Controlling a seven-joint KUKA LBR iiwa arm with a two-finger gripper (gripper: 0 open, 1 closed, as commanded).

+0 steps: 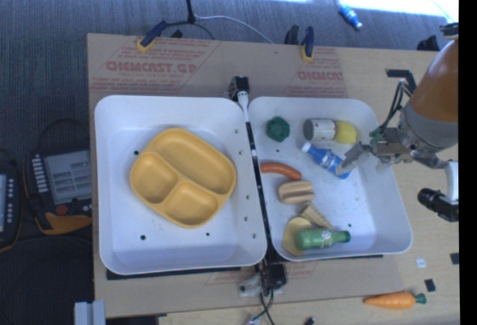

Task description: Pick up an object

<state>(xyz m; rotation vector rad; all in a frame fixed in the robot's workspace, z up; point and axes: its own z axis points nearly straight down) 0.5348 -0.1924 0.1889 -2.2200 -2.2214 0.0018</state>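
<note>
Grey two-finger gripper hovers at the right white bin's right edge, beside the blue plastic bottle; its grip, I cannot tell.

Two bins sit side by side on the surface. The left bin holds a divided tray. In the right bin, a ball lies at the back left, a can to its right, a small bottle just in front. A sausage lies above a bun; another bottle lies at the front. The tool hangs at the small bottle's right. A carrot lies on the surface in front of the right bin.
</note>
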